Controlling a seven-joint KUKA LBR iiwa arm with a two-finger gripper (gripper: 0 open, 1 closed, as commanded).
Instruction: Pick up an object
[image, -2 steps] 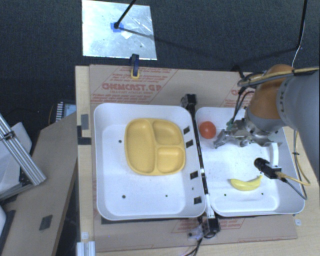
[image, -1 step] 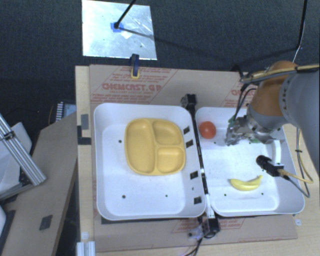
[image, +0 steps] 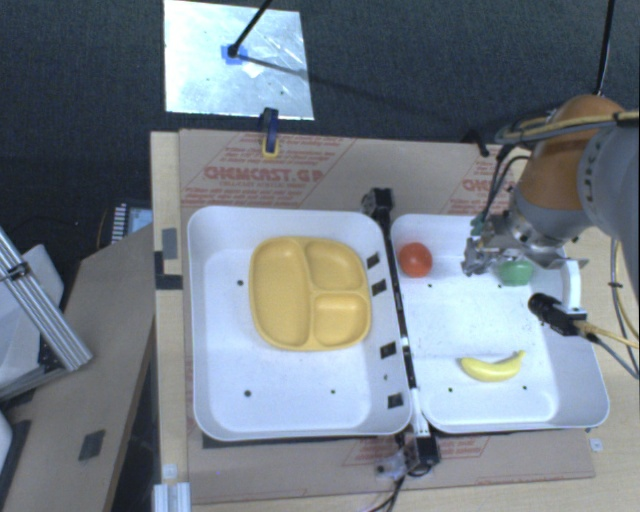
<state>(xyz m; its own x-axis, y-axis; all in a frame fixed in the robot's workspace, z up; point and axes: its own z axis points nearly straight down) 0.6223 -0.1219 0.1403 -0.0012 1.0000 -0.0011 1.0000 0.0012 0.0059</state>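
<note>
In the right bin (image: 560, 400) lie a red-orange ball (image: 415, 259) at the back left, a green object (image: 517, 270) at the back right, and a yellow banana (image: 491, 366) toward the front. My gripper (image: 484, 258) hangs over the back of this bin, just left of the green object and partly covering it. The ball sits a short way to the gripper's left, apart from it. The arm's grey wrist and orange band rise behind to the right.
The left bin (image: 225, 400) holds a yellow divided plate (image: 308, 292). A black divider with clips (image: 393, 310) runs between the bins. A black fitting on the arm (image: 555, 312) overhangs the right bin's right side. Cables trail at the right edge.
</note>
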